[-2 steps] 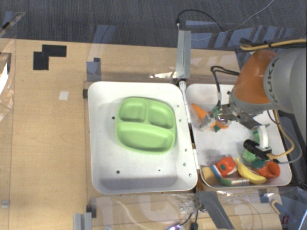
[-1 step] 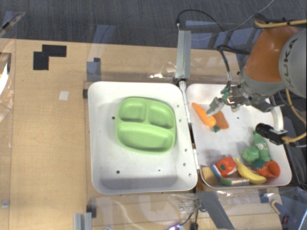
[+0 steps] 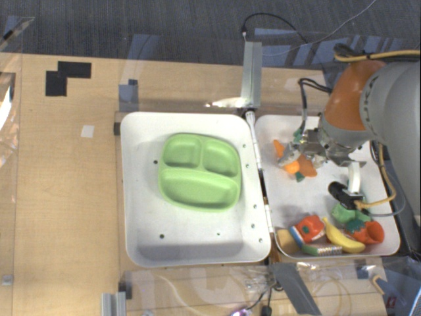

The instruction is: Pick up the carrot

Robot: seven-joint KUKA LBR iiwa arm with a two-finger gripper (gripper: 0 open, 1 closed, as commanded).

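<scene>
Dark grey carpet runs along the top, and below it lies a pale wooden bench (image 3: pixel 66 209) bearing two shallow bins side by side. In the left white bin (image 3: pixel 141 242) a light green divided plastic plate (image 3: pixel 199 171) sits near the middle, fully in view. The grey arm with its orange band (image 3: pixel 388 110) comes in from the right, cut off by the edge, and its bulk covers the upper right corner of the right white bin (image 3: pixel 283 203). The gripper (image 3: pixel 306 147) hangs low over the upper middle of that bin, but it is small and cluttered, so I cannot tell whether it is open or closed, nor whether it has hold of anything. The orange toy carrot (image 3: pixel 307 168), with a bit of green at its lower end, lies just under and touching the gripper's outline, partly covered by it. A small orange wedge (image 3: pixel 279 149) and a yellow-orange chunk (image 3: pixel 291 168) lie just to its left; what they are is hard to make out. Along the bin's near wall a cluster crowds together: a yellow toy banana (image 3: pixel 343 237), a red and orange rounded toy (image 3: pixel 309 229), a green lump (image 3: pixel 343 214) and an orange-red piece (image 3: pixel 373 232), overlapping so that their outlines blur.
</scene>
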